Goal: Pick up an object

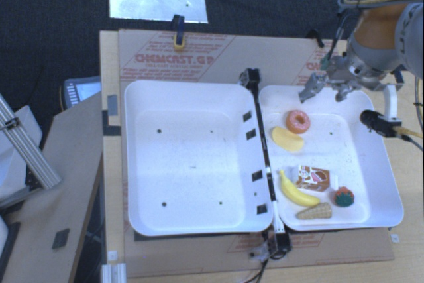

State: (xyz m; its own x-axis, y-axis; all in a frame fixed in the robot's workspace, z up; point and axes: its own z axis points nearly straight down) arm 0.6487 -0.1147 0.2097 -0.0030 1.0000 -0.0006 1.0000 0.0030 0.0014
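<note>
Hovering over the right bin's (pixel 377 162) far rim, the fingers (pixel 326 91) hang spread, gripping nothing.

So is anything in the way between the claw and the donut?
No, nothing visible blocks it. The claw hangs open above the far edge of the right bin, holding nothing. The donut lies below and a little to the left of it in the view, uncovered, with a yellow piece right beside it on the near side.
</note>
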